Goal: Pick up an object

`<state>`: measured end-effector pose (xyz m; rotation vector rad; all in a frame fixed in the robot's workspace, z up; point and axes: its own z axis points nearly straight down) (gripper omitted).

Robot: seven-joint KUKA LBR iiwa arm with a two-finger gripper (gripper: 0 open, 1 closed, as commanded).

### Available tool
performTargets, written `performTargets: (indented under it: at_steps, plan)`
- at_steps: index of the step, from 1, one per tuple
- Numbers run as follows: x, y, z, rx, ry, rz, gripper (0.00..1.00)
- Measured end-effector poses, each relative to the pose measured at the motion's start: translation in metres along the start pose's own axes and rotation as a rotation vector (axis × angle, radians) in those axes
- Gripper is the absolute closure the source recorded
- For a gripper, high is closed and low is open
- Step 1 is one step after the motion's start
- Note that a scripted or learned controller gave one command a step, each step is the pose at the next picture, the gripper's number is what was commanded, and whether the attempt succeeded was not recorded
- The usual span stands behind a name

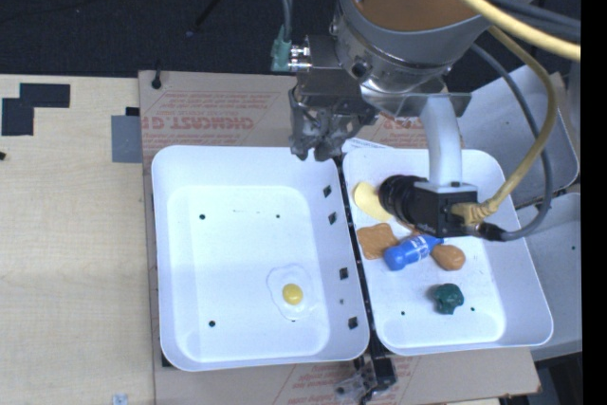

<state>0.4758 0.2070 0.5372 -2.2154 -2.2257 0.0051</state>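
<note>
The grey two-finger gripper [318,145] hangs at the bins' far edge, apparently empty; its opening I cannot tell, short of the blue plastic bottle [409,253].

Robotics lab: KUKA arm [446,5] over bench w/ white bins [180,204], cables.

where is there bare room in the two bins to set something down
The left bin is mostly bare floor all round the fried egg toy. In the right bin, free floor lies along the near edge beside the green piece. Its upper left is crowded: yellow piece, blue bottle, gripper above.
</note>
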Motion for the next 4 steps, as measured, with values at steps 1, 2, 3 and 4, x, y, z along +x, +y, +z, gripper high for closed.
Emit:
performTargets:
  at_steps: [1,2,3,4]
  plan:
    - [0.038,0.011,0.0,0.0,0.0,0.0,1.0]
    - [0.037,0.022,0.011,0.003,-0.002,0.004,1.0]
    - [0.036,0.0,-0.001,0.0,0.0,0.002,1.0]
    - [0.034,0.0,0.0,0.002,-0.001,0.004,1.0]
